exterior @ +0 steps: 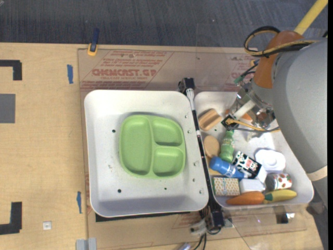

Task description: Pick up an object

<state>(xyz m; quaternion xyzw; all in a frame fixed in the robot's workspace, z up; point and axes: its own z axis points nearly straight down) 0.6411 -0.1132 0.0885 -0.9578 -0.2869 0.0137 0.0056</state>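
We judge the pick barely begun: the gripper (pixel 244 111) hangs low at the far end of the right bin (pixel 304 184), its grasp unreadable to us, while the green bottle (pixel 227 146) and carrot (pixel 245 198) lie unlifted nearer.

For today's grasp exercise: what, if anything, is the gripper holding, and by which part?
It cannot be told: the gripper sits low over the right bin, with nothing visibly between its fingers.
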